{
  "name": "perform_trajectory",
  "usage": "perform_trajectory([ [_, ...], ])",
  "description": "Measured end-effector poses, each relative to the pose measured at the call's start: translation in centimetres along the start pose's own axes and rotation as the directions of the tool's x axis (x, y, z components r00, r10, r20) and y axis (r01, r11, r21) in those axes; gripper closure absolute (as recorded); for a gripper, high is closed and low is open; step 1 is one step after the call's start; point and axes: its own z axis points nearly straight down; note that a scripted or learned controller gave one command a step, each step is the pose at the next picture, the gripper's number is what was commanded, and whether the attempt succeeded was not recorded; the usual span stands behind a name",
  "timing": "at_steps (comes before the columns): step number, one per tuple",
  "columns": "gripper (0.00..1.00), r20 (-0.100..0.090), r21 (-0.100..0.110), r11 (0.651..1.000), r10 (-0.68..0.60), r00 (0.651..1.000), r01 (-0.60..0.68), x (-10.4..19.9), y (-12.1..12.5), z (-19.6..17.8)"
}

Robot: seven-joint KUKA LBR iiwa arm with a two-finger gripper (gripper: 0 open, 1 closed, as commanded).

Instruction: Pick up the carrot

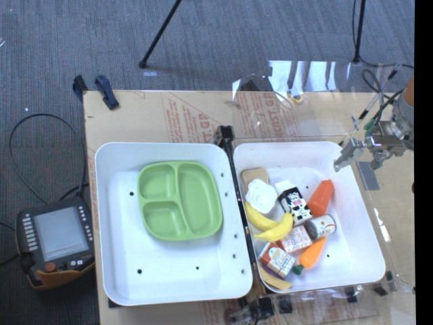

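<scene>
**Carrot pick: approach stage, nothing grasped**

From the overhead camera I have the gripper (362,156) sitting over the upper right corner of the right bin (352,266), above its rim and not among the toys. The wrist hardware is a tangle of metal and cable at this angle, and I cannot tell whether the gripper is wide or narrow. Nothing is visibly held.

The carrot (312,253) I take to be the orange tapered piece with a green tip, lying low in the right bin, slanted, its thin end toward the juice carton (277,261). It touches or nearly touches the small can (320,226) above it. A second orange object (321,197), redder and blunter, lies higher up beside the cow-print carton (294,204); I judge it is not the target, but confusion is possible. The banana (269,223) is to the left in the same pile. The left bin (122,276) holds the green divided plate (180,200).

Judgement: the step in hand is pre-grasp positioning. The next move calls for travel toward the near side of the bin, alignment across the carrot's short axis, then descent at its thicker free end, away from the can and carton.
</scene>
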Motion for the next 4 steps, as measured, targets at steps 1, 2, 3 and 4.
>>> perform_trajectory([
  [1,0.0,-0.008,0.014,0.997,-0.08,0.997,0.08,0.1,-9.4,11.5],
  [2,0.0,-0.004,0.004,0.991,-0.132,0.991,0.132,2.3,-11.8,17.9],
  [3,1.0,-0.01,0.01,0.993,-0.121,0.993,0.121,2.3,-11.8,17.3],
  [4,0.0,-0.01,0.009,0.993,-0.12,0.993,0.12,2.2,-11.8,17.3],
])
